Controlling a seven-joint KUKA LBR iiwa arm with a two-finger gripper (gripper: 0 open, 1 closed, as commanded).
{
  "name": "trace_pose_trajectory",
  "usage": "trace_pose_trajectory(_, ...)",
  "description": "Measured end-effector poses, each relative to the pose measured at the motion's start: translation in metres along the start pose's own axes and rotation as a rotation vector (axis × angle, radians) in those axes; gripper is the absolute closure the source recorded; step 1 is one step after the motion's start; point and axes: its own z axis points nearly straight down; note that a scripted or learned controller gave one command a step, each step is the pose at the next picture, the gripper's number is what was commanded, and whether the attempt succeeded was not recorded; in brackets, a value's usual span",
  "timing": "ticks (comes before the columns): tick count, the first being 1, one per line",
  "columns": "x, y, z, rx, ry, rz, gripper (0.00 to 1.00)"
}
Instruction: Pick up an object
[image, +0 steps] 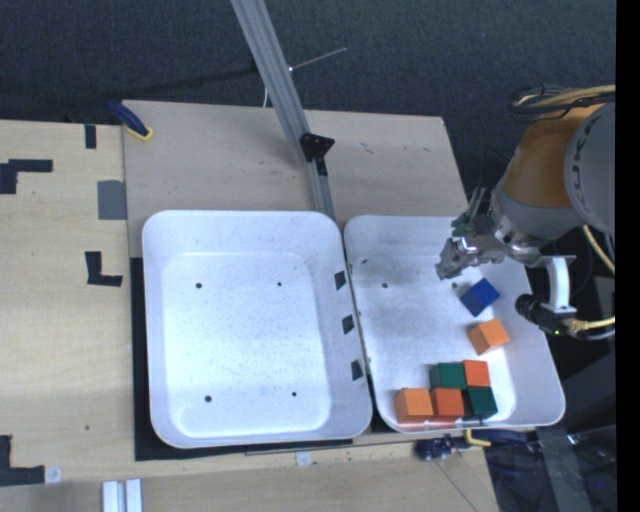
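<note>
My gripper (452, 262) hangs over the upper part of the right bin (400, 300), reaching in from the right. A blue block (480, 295) lies just below and right of it, apart from the fingertips. An orange block (488, 336) sits a little further down. Along the bin's near edge are an orange block (413, 403), another orange block (448, 402), a dark green block (449, 376), a red-orange block (476, 374) and a green block (482, 400), packed together. Nothing shows between the fingers.
The left bin (170, 250) stands beside the right one on a wooden bench. A grey metal pole (285, 90) slants down from the top to the bins' shared edge. Black clips (349, 324) line that shared edge.
</note>
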Motion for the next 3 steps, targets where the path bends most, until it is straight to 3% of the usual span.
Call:
trace_pose_trajectory(2, 0.009, 0.010, -0.107, -0.001, -0.001, 0.001, 1.00)
trace_pose_trajectory(3, 0.057, 0.026, -0.097, 0.005, 0.001, -0.003, 1.00)
